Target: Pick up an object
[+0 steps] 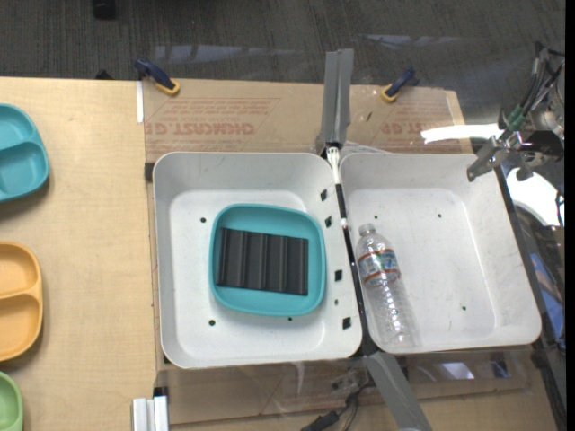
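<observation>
1. Tool point(485, 162): parked at roughly 2 o'clock in the view, above the upper right corner of the right bin, well apart from any object. Dark metal, small and partly blurred against cabling; whether it is released or clenched cannot be told. Nothing is seen between its tips. Judged to be idle or at the start of an approach.

2. Tabletop point(81, 223): pale wood-grain board, matte, spreading toward 9 o'clock. A sheet of brown printed cardboard point(234, 119) lies under the bins' far edge, clipped at its top by two clamps, probably to keep it flat.

3. Left bin point(180, 330): shallow white plastic, rounded corners, small dark holes in the floor. Sits at centre, touching its twin along a hinged-looking seam.

4. Right bin point(449, 241): same make, at 3 o'clock from centre; its floor is mostly bare, giving the arm open room.

5. Teal tray point(269, 305): rounded-square plastic dish in the middle of the left bin, lying flat, carrying a dark ribbed insert point(262, 260).

6. Water bottle point(384, 285): clear crinkled plastic with a printed label, lying on its side near the right bin's left wall, cap toward 11 o'clock. Likeliest pick target, and in my judgement apt to roll under a poor grip.

7. Divided plates: teal point(20, 160), orange point(18, 299) and green point(7, 404), at 9 o'clock, outside the bins.
</observation>
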You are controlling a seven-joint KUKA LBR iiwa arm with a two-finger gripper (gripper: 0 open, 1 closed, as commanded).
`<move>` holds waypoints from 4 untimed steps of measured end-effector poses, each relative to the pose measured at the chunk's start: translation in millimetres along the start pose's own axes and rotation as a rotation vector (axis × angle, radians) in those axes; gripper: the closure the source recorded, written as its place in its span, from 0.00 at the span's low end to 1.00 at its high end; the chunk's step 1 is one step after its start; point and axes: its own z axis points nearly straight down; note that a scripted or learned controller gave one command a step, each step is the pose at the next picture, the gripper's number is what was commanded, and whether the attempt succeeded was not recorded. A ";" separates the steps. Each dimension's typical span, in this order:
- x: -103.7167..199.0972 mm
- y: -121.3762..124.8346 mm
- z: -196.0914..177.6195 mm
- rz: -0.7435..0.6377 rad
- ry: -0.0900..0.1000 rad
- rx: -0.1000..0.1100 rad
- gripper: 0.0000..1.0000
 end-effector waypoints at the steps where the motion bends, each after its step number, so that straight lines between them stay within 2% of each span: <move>1: -37.7 -27.7 78.3 -0.006 0.000 0.001 0.00; 2: -36.7 -76.1 83.3 0.086 0.001 -0.001 0.00; 3: -17.0 -79.2 134.9 0.035 0.001 0.000 0.00; 4: -31.7 -94.0 72.3 0.148 -0.001 -0.002 0.00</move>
